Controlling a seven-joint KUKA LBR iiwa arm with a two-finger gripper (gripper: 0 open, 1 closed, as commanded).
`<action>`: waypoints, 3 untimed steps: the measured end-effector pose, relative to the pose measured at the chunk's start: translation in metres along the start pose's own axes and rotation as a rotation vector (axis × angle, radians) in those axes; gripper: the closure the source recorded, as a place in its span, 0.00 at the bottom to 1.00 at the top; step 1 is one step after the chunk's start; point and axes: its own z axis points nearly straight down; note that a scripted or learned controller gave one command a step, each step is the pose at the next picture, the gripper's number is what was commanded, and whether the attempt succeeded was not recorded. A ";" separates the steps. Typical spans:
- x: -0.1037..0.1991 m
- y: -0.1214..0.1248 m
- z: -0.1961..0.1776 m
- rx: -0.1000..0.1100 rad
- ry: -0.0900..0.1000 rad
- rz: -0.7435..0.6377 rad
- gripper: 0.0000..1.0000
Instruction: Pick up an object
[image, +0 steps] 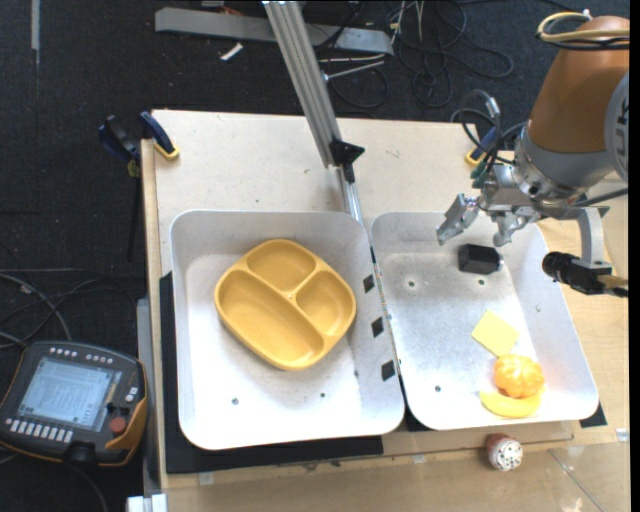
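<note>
Approach step: end effector (482, 226) open, holding nothing, poised above black block (478, 259); next, descend and close.

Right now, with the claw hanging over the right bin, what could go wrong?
The gripper hangs open just above the black block, near the right bin's far wall, so it might catch that rim or knock the block aside. The orange rests on the banana beside the yellow slice; grabbing one could roll or shift the others.

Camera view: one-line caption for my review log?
End effector open above right bin near black block; yellow divided plate in left bin.
</note>
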 end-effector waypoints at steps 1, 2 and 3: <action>0.000 0.000 0.000 0.000 0.000 0.000 0.00; 0.009 0.001 0.059 0.005 0.000 0.000 0.00; 0.004 0.003 0.122 0.005 0.000 0.003 0.00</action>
